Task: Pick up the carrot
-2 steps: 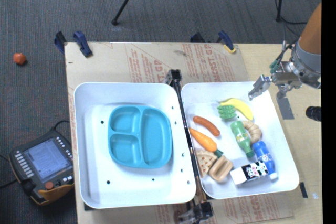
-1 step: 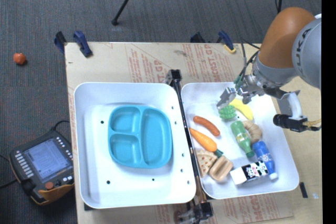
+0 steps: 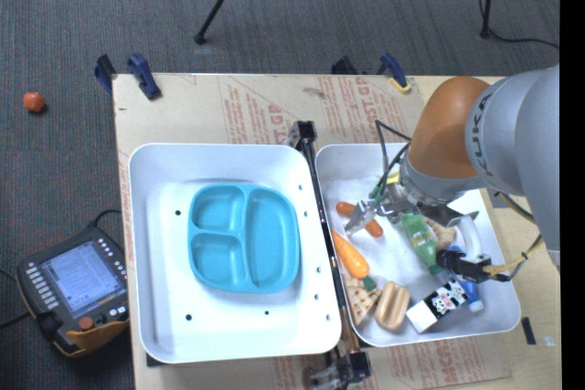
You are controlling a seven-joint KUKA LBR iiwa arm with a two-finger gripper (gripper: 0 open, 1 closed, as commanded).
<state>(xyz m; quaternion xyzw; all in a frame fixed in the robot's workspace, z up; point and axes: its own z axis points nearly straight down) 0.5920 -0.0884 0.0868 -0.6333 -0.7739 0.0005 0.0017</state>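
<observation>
The carrot (image 3: 350, 254) is a smooth, bright orange toy piece, thick at one end and narrowing toward the other, lying flat in the right bin (image 3: 508, 307) close to that bin's left wall. Its long axis runs on a diagonal: the thin end points up and to the left, toward the divider between the bins, and the fat rounded end points down and to the right, just beside a waffle-patterned piece (image 3: 358, 297) and a tan bread-like piece (image 3: 393, 304). Just above it lies a smaller orange-red sausage-shaped item (image 3: 358, 219), and the gripper (image 3: 364, 216) sits over that item, apart from the carrot; whether its metal fingers are open or closed cannot be made out from this angle. Further right in the same bin are a green bottle (image 3: 420, 238) and a black-and-white cow-print block (image 3: 447, 298). The left bin (image 3: 153, 306) holds a blue divided plate (image 3: 244, 238). The grey arm (image 3: 512, 142) with its orange band comes in from the right.
</observation>
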